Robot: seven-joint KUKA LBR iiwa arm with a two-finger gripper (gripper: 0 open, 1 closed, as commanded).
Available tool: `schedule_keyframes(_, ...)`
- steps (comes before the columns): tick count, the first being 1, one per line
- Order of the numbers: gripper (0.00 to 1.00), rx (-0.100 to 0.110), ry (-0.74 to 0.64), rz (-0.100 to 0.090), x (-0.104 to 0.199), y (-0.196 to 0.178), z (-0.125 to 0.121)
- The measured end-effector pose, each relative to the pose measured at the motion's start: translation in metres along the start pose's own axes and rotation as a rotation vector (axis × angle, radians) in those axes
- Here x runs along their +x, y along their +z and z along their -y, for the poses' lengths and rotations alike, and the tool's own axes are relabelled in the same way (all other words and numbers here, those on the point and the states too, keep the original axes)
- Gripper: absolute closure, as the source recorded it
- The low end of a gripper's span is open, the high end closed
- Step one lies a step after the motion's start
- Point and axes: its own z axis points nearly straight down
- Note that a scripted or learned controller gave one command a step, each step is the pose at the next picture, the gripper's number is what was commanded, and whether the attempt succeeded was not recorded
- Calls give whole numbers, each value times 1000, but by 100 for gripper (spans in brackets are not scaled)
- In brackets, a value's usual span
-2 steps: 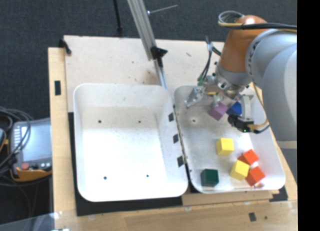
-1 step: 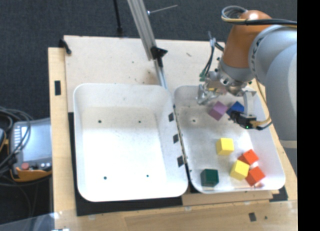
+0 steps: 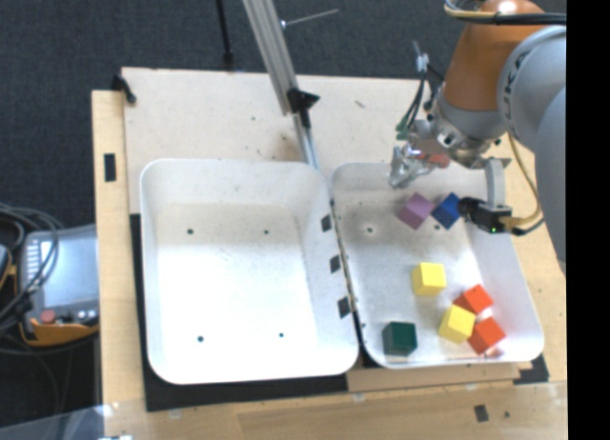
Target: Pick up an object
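Observation:
My gripper [image 3: 404, 171] hangs over the far edge of the right bin [image 3: 381, 267], just above and left of a purple block [image 3: 415, 210]. A blue block [image 3: 446, 210] lies right beside the purple one. Nearer the front sit a yellow block [image 3: 429, 278], a second yellow block [image 3: 457, 323], two orange-red blocks [image 3: 476, 299] [image 3: 487, 334] and a dark green block [image 3: 399, 337]. Nothing shows between the fingers.
The left bin [image 3: 172, 238] lies beside the right one. A slanted aluminium post [image 3: 272, 48] rises from the bench behind the bins. A black cable with a small green light [image 3: 491, 214] hangs over the right bin's far right rim.

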Motion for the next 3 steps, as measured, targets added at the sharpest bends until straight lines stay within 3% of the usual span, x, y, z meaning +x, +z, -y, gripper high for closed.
schedule_keyframes(1, 100, -1, -5, 0, -2, -55, -2)
schedule_keyframes(3, 100, 8, -11, -2, 109, -34, 12)
